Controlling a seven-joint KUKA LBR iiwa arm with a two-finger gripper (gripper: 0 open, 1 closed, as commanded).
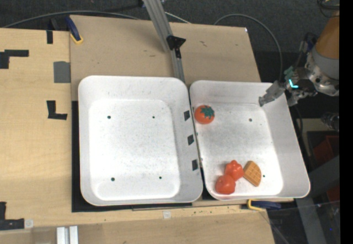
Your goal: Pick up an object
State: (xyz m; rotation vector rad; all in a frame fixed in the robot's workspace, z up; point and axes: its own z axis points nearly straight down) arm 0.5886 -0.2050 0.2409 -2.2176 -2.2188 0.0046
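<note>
Toys lie in the right bin (287,144): a toy tomato (204,114) near its upper left, a red pepper (229,177) and a waffle piece (252,173) just beside it near the front. The tool (271,95) hangs over the bin's upper right corner, holding nothing.

From my seat I see two shallow white plastic bins side by side on the pale wooden worktop (132,50). I take the right bin (292,144) as my landmark. The left bin (88,127) lies touching its left wall. Inside the landmark, a small round orange-red toy tomato (204,114) sits near its rear left corner. At its front, a red toy pepper (229,177) lies just left of a tan waffle-shaped toy (252,173). The claw (270,96) hangs over its rear right rim.
</note>
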